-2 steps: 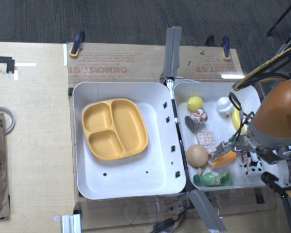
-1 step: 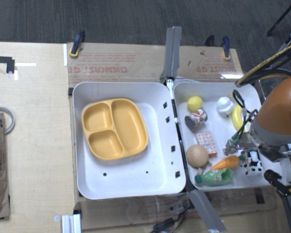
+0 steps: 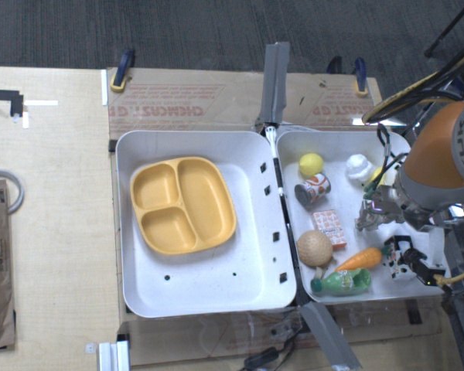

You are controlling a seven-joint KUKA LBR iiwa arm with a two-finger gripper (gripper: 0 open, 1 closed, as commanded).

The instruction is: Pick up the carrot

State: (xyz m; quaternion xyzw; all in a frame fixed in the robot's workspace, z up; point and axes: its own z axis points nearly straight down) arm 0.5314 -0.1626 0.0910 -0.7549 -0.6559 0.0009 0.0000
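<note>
Bins sit side by side on the bench, and the left bin [image 3: 139, 284] carries a yellow divided plate [image 3: 184, 205] toward its upper-left part. In the right bin [image 3: 336, 136], near the top edge, lie a yellow ball [image 3: 311, 164] and a white object [image 3: 359, 167]. Just below the ball lies a small red-and-white can [image 3: 313, 189] on its side, and below that a flat patterned box [image 3: 329, 229]. A tan ball [image 3: 314, 247] rests against the bin's left wall, low down.

The carrot [image 3: 358, 259] is orange, short and tapered, lying slantwise near the bin's bottom edge with its thicker end up toward the right. Its lower end lies close to the tan ball, and a green packet [image 3: 342, 283] lies just beneath it.

The arm [image 3: 439, 157] comes in over the bin's right edge, its orange band above the wrist. The gripper [image 3: 370, 213] hangs above and to the right of the carrot, apart from it, with nothing between its fingers; whether they are parted I cannot tell.
</note>
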